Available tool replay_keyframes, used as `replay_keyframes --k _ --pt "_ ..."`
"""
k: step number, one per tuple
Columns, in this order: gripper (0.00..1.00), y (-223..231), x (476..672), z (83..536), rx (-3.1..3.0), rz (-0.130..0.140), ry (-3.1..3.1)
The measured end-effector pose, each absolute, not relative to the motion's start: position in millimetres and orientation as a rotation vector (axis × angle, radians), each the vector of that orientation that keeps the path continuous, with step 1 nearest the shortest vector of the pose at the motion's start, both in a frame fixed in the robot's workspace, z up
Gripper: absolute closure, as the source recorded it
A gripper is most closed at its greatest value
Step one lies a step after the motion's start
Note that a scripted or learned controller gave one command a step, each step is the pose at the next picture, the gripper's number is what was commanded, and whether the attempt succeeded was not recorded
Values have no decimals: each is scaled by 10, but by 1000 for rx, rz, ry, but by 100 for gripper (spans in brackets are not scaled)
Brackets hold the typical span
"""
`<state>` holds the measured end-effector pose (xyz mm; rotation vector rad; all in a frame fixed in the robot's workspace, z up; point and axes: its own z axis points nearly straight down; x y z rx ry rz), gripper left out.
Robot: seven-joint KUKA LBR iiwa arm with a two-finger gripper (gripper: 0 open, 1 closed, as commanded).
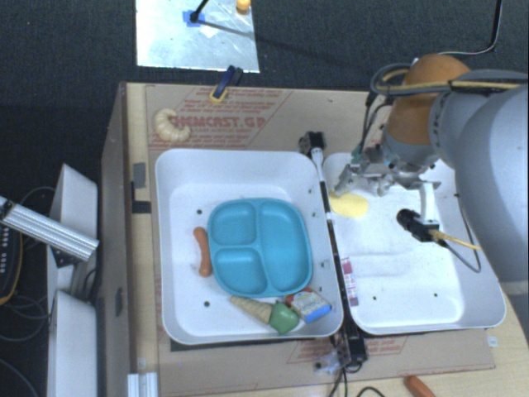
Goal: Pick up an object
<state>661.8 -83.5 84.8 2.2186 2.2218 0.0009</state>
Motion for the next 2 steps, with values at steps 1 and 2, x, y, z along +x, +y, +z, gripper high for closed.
replay_keyframes --k 1,2 --pt "0 -903 6693 853 2218 3 2221" --pt "0 -826 6644 847 2216 1 2225"
